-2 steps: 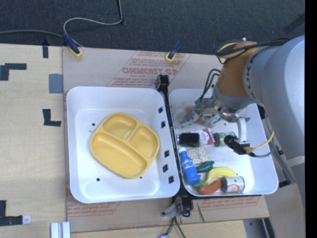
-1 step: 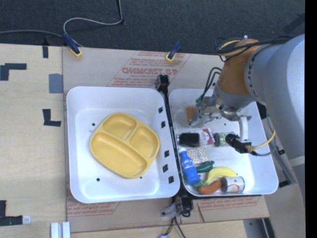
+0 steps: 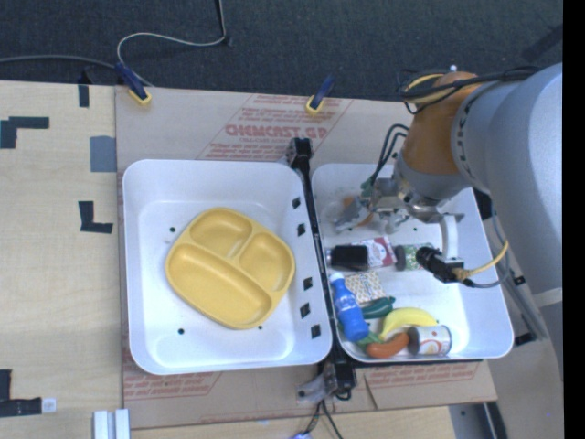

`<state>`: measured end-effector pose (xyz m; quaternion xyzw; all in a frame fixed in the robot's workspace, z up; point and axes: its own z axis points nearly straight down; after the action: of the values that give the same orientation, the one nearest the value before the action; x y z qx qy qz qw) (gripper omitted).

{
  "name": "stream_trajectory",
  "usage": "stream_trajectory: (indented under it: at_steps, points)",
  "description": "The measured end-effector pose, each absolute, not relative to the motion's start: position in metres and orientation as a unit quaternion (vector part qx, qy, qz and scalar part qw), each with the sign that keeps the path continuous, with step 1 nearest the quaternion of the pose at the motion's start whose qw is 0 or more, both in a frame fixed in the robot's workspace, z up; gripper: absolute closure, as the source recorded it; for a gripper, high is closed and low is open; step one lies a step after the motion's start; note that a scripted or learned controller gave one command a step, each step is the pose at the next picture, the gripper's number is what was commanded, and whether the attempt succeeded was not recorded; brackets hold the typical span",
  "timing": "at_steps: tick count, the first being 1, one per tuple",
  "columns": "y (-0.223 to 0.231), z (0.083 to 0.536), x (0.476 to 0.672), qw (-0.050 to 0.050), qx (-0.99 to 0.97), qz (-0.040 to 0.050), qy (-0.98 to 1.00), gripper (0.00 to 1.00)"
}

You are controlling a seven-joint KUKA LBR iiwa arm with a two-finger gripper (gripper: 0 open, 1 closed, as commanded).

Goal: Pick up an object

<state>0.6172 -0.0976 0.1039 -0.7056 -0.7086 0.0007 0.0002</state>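
The gripper (image 3: 366, 210) hangs low over the right bin's (image 3: 494, 332) far-left part, its grasp unreadable. The toys lie crowded at the near edge: bottle (image 3: 345, 307), banana (image 3: 409, 318). Such crowding risks a glancing miss.

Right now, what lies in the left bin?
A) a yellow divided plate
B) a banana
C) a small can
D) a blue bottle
A: the yellow divided plate lies alone in the left bin; the other three things are in the right bin.
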Motion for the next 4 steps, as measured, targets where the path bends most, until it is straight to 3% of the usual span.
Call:
stream_trajectory:
  at_steps: [1,2,3,4]
  points:
    - [-0.0969,0.1131,0.6171,0.001,-0.705,0.0008,-0.709,1.00]
    - [-0.0969,0.1130,0.6170,0.001,-0.705,0.0009,-0.709,0.00]
    - [-0.0961,0.1221,0.6168,0.002,-0.705,0.0011,-0.709,1.00]
    - [-0.0962,0.1220,0.6168,0.002,-0.705,0.0010,-0.709,0.00]
